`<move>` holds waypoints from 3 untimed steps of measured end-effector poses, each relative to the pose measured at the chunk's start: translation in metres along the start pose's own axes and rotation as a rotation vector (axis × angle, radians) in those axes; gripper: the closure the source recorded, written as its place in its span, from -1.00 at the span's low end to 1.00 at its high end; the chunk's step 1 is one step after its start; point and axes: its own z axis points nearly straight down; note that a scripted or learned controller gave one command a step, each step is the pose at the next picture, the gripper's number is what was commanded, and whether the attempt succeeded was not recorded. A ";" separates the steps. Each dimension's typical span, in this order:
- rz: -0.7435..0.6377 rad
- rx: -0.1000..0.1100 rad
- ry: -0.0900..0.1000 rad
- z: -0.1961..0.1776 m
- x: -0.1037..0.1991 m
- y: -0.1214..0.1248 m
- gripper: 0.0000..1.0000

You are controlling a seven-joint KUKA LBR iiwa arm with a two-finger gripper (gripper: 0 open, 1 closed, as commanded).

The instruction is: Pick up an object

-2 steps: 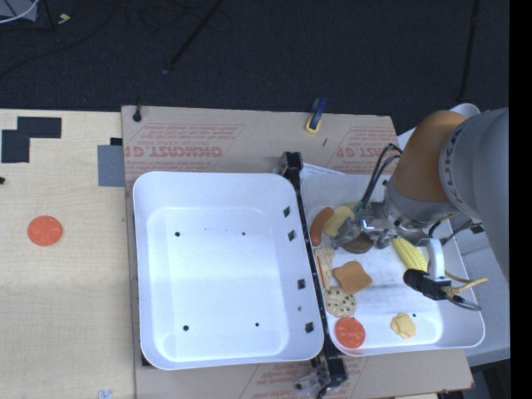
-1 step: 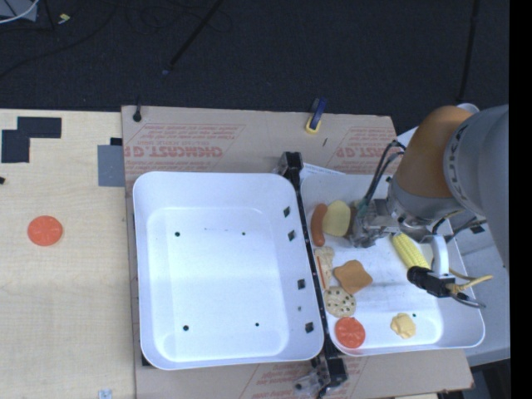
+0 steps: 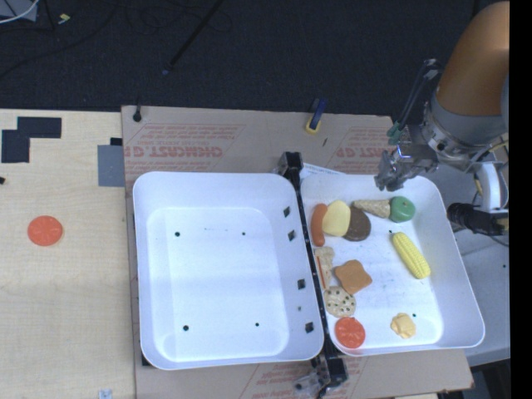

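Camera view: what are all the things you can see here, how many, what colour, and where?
bins: 2, white, side by side on the bench
corn: 1, yellow, right bin, right side
ice cream: 1, green on a tan cone, right bin, top
tomato slice: 1, red, right bin, bottom
toast: 1, brown, right bin, middle
cookie: 1, tan, speckled, above the tomato slice
disc: 1, orange, bench, far left
clip: 1, blue and yellow, board behind the bins
arm: 1, grey and orange, right
claw: 1, dark, over the right bin's top edge
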 end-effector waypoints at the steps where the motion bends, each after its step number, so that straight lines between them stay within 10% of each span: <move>1: -0.001 -0.001 0.000 -0.154 0.032 0.035 1.00; 2: 0.001 0.008 0.000 -0.245 0.042 0.045 1.00; 3: -0.007 0.019 0.004 -0.238 0.167 0.045 1.00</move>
